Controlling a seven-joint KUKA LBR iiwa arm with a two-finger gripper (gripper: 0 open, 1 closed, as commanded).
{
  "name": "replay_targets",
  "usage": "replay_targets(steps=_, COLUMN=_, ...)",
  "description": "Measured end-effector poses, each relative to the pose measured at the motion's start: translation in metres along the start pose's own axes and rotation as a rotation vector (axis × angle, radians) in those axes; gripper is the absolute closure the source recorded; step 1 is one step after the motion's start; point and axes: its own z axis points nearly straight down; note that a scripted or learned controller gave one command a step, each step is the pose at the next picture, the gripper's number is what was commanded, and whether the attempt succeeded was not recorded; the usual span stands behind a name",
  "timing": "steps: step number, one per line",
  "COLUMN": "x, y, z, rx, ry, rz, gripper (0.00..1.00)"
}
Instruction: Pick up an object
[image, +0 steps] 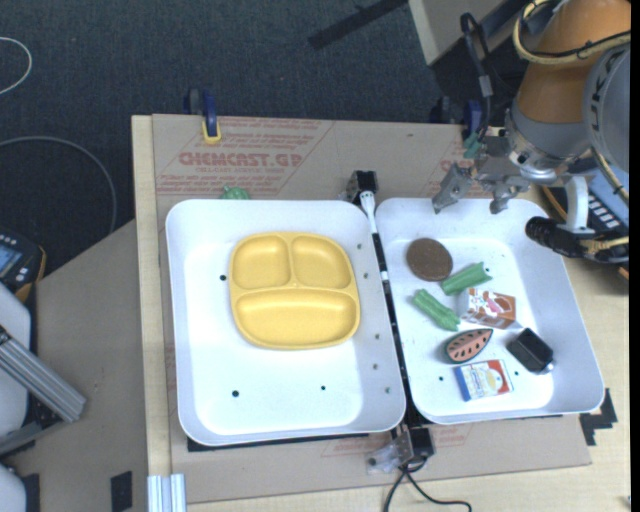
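Blue-red packet (482, 380) low in right bin (570, 330), tool (469, 195) well above

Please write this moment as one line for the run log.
arm: above far edge of right bin | tool: open, holds nothing | right bin: six small items, untouched | left bin: yellow divided tray

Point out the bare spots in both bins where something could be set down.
Left bin: a wide bare strip below the yellow tray, narrower margins beside it. Right bin: bare along its far edge under the tool; its middle is crowded around the brown disc.
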Motion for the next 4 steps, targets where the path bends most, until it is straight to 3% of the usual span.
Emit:
replay_targets(steps=1, x=0.01, y=-0.009, z=0.13, rx=0.003, ry=0.001, rz=-0.001, gripper=0.0)
replay_targets(steps=2, x=0.01, y=0.007, z=0.125, rx=-0.005, ry=-0.001, rz=-0.001, gripper=0.0)
replay_targets(steps=3, x=0.011, y=0.007, z=0.115, rx=-0.006, ry=-0.001, rz=-0.001, gripper=1.0)
replay_targets(steps=4, x=0.09, y=0.006, z=0.024, rx=-0.004, ry=0.0, rz=-0.002, gripper=1.0)
